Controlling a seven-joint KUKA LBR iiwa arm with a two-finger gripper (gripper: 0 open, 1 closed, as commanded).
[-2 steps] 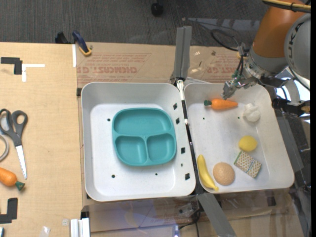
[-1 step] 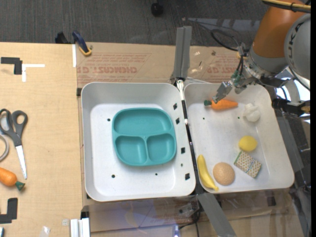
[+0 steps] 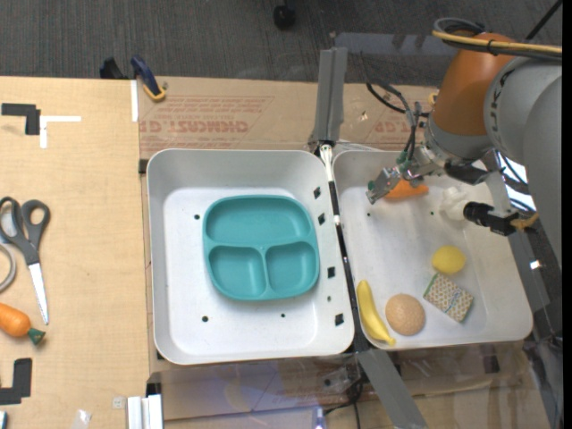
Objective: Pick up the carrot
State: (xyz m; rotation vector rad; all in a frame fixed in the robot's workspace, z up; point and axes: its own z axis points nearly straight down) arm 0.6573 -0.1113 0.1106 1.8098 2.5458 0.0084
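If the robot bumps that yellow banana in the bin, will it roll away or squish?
The banana looks curved and lies flat on the bin floor, so it would probably slide or spin rather than roll. It seems small and likely light. Whether it is soft or hard plastic, I cannot tell; the round ball touching it would probably roll first.

The bins (image 3: 165,239) are white. The tray (image 3: 261,247) is teal. The carrot (image 3: 409,187) is orange. The banana (image 3: 373,314) and lemon (image 3: 449,259) are yellow. The egg (image 3: 405,314) is tan. The sponge (image 3: 449,298) has a checked pattern. The arm (image 3: 518,88) is grey and orange.
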